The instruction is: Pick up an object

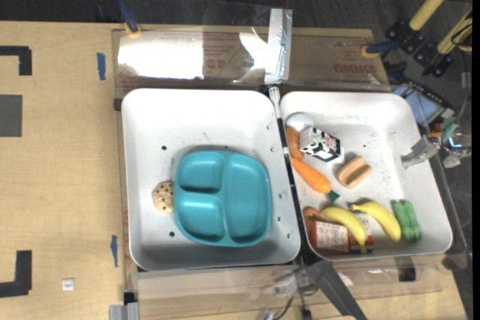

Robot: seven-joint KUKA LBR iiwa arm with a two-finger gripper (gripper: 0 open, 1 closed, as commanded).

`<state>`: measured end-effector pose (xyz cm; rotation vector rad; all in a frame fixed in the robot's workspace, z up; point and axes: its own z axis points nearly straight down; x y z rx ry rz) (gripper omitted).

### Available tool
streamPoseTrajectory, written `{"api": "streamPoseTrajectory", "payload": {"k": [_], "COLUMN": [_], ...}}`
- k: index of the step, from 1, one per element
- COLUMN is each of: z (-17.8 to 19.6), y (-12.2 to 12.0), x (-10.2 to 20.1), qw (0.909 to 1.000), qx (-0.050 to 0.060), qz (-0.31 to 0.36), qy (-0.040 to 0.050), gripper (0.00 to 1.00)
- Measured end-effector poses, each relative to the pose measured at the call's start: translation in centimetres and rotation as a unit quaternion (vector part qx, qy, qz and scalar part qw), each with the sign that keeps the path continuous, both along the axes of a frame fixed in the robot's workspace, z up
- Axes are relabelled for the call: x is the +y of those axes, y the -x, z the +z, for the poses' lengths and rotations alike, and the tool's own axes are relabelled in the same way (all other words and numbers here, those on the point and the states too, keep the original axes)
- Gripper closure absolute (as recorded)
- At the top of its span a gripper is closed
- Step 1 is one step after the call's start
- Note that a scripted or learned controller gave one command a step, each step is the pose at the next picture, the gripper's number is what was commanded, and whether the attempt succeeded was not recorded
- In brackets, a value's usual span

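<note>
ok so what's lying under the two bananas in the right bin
A ketchup bottle lies on its side partly under the bananas, red label showing. The bananas cover its right end, so whether anything else sits beneath them cannot be seen. Green pieces lie beside them.

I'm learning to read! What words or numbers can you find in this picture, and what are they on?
None can be read.
Cardboard sheet behind the bins: reddish print, mirrored and blurred.
Bottle: red label, too small.
Black-and-white carton: a pattern, no clear letters.
</note>
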<state>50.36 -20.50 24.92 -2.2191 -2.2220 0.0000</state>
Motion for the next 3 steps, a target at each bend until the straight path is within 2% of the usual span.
{"api": "streamPoseTrajectory", "payload": {"k": [1,2,3], "z": [-14.1,-16.1,-15.0], "y": [-2.6,-5.5,-5.6], "x": [2.8,9.3,9.1], "qw": [0.9996,0.9986,0.9987], "qx": [0.004,-0.001,-0.003], "qz": [0.028,0.053,0.051], "qy": [-0.0013,-0.0004,0.0010], "gripper": [0.00,0.00,1.00]}}
